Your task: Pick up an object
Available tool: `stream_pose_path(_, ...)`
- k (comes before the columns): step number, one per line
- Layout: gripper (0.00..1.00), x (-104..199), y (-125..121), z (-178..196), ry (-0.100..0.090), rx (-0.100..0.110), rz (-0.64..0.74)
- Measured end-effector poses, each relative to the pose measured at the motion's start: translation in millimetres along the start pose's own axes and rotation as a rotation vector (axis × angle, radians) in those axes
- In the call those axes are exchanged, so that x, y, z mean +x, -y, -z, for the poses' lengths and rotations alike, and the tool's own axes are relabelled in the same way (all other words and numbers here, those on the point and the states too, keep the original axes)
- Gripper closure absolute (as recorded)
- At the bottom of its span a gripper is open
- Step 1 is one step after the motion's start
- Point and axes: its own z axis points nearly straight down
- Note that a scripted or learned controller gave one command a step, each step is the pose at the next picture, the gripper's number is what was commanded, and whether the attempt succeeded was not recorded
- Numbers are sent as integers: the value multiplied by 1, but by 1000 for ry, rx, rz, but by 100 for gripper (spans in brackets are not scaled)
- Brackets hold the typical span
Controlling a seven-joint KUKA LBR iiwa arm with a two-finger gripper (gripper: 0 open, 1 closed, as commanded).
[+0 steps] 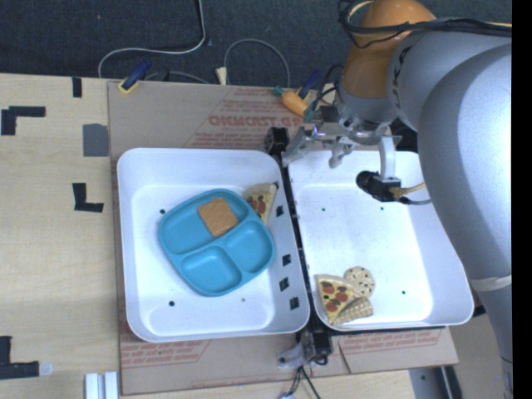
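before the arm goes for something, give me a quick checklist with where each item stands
1. Gripper location: over the far rim between the bins, above no item. Not ok.
2. Finger opening: cannot tell.
3. Targets in right white bin: pizza slice toy, round cookie and cracker, touching in a near-corner cluster. Not ok for a clean single pick.
4. Left bin: brown toast square sits in blue divided plate, free on top. Ok.
5. Second pizza slice wedged beside plate and wall. Not ok.

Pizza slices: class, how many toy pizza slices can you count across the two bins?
2. One pizza slice lies in the left bin beside the blue tray. Another pizza slice lies in the right bin, near its front corner.
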Motion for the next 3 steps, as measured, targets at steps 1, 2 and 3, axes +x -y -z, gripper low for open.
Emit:
stream_pose_path(1,0,26,85,0,-1,9,-3)
stream_pose_path(2,0,41,191,0,-2,11,-4)
stream_pose_path(3,0,63,98,52,0,-6,2)
